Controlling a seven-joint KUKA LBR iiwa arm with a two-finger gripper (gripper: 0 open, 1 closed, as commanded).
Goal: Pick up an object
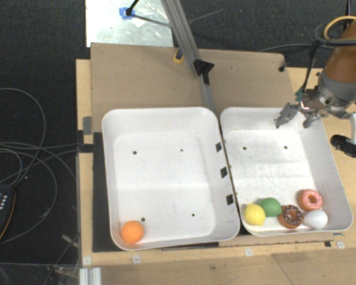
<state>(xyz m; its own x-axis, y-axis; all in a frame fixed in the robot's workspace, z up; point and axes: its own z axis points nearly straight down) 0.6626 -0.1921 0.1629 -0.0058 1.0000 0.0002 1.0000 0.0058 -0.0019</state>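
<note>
honestly the pincer [297,116] is hanging spread and empty over the right bin's [338,159] far rim, so I'd drop it well toward the near edge onto the pink donut [310,199], clear of its neighbours.

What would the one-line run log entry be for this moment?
gripper: open, nothing held, above right bin far edge | pink donut, lemon: near edge | orange: left bin

The arm is reaching in from the right edge of the frame, its orange band showing at upper right. The tool [296,119] is hanging with fingers spread apart, holding nothing.
</note>
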